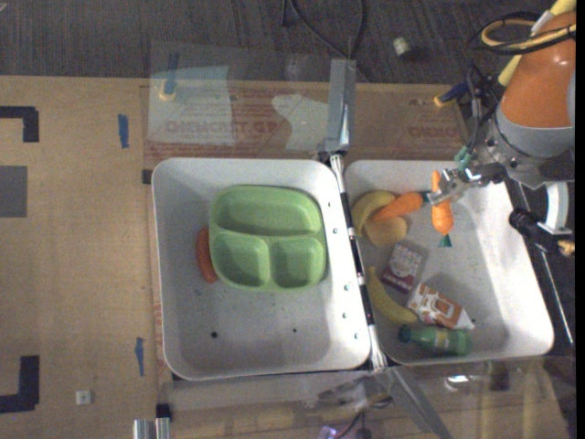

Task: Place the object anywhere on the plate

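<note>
- The gripper (445,193) hangs over the far part of the right bin (512,332), clenched on a small orange carrot (442,217) that dangles between its fingers.
- By my reading, the pick is made and the carry comes next: leftward across the divider to the green plate (268,237) in the left bin (183,273).
- The bins sit on a cardboard-brown bench (73,273); dark carpet (137,16) lies beyond.

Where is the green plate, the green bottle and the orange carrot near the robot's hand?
green plate (267,238), camera view, on its middle divider.
green bottle (439,339), camera view, on its body.
carrot (399,207), camera view, on its orange middle.
</note>
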You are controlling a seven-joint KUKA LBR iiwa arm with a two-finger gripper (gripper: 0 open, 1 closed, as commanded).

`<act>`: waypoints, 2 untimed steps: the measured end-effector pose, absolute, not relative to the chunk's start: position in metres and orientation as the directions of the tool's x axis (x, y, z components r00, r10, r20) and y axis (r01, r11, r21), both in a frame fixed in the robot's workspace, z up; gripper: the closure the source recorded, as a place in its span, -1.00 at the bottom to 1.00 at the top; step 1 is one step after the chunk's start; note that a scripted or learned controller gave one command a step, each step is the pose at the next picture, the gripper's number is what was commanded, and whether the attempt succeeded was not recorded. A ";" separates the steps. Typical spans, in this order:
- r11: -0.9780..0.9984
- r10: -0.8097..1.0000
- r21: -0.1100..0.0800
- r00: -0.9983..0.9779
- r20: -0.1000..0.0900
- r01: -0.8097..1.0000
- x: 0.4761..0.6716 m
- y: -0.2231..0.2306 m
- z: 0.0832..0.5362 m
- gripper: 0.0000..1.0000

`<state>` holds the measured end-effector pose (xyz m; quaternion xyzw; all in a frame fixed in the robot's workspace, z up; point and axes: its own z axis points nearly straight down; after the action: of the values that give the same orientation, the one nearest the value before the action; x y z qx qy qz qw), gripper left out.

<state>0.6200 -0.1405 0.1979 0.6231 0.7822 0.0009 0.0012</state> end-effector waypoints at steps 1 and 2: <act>0.372 0.928 0.001 -0.372 0.001 0.928 0.616 -0.058 0.211 1.00; 0.355 0.935 0.004 -0.355 -0.002 0.935 0.633 0.011 0.209 1.00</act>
<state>0.6327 0.0114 0.2090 0.5680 0.8230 0.0011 0.0018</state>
